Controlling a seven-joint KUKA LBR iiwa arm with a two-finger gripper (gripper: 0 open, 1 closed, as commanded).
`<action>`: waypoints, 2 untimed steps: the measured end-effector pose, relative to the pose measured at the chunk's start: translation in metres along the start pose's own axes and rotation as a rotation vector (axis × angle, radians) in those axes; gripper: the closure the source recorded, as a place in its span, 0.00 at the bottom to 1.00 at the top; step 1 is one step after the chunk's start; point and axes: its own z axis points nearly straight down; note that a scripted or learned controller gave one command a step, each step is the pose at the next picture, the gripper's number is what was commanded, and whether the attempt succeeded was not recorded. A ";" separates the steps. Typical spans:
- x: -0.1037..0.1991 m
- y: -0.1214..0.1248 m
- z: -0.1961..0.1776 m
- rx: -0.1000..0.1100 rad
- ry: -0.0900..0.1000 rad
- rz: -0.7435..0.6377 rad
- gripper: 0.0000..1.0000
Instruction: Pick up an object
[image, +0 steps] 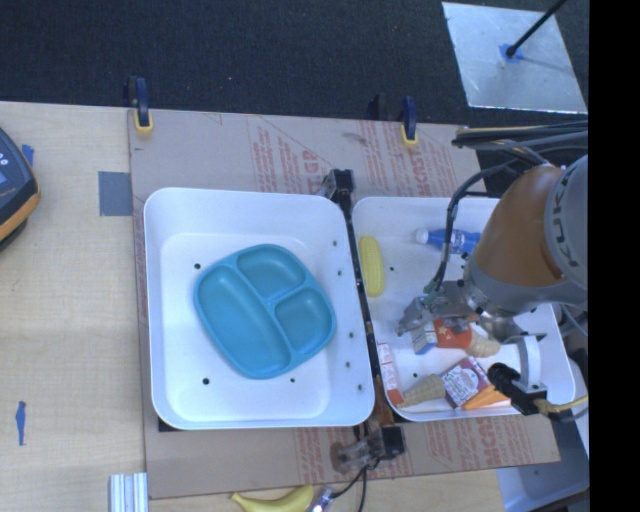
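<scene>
Reaching in from the right, with the gripper (424, 322) hanging low over the right bin (400, 212), just above the clutter in its nearer half. Not showing whether released or clenched: cannot tell from this angle. Not showing any item gripped.

Lying as pick candidates in the same bin: an orange packet (453, 338) just beside the gripper, a tan cone (424, 390) and a red-and-white wrapper (462, 382) nearer the front wall, a yellow piece (372, 266) along the left wall, and a blue-and-white tube (446, 238) toward the back. Resting alone in the left bin (165, 225): a blue divided plate (265, 310), well apart from the arm.

Judging the approach stage as under way, with no grasp confirmed.

Risking the following:
- Closing on two crowded items at once, owing to the packet, cone and wrapper lying touching or nearly so.
- Slipping off flat, flexible packaging, owing to little height for pinching.
- Pushing items against the front wall instead of lifting them.
- Snagging the loose cable (452, 215) looping above the wrist while retracting.
</scene>
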 end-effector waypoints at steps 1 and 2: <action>-0.001 0.000 -0.010 0.002 -0.001 -0.004 1.00; -0.001 0.000 -0.010 0.002 -0.001 -0.004 0.00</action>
